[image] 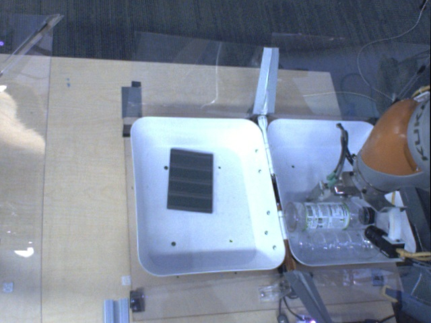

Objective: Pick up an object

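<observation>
A clear plastic bottle (322,216) with a pale label lies on its side in the right bin (296,147), low in that bin and toward its left wall, with its length running left to right across the frame. A crinkled transparent patch just below it, near the bin's lower edge, may be more clear plastic, though the view is too poor there to say.

The gripper (342,188) sits at the bottle's upper right, very near it or touching it. Dark cabling and wrist parts crowd that spot, so I cannot tell how the gripper is set or whether anything is held. The grey arm with its orange band (390,143) comes in from the right edge of the frame, over the right side of the right bin.

The left bin (202,261) fills the middle of the frame, its right wall touching the right bin. A dark grey, ribbed rectangular pad (190,180) lies flat in it, left of its centre and well apart from the bottle.

Both bins rest on a light wooden bench (74,180). A grey metal bar (267,81) runs up from the junction of the two bins toward the top of the frame.
</observation>
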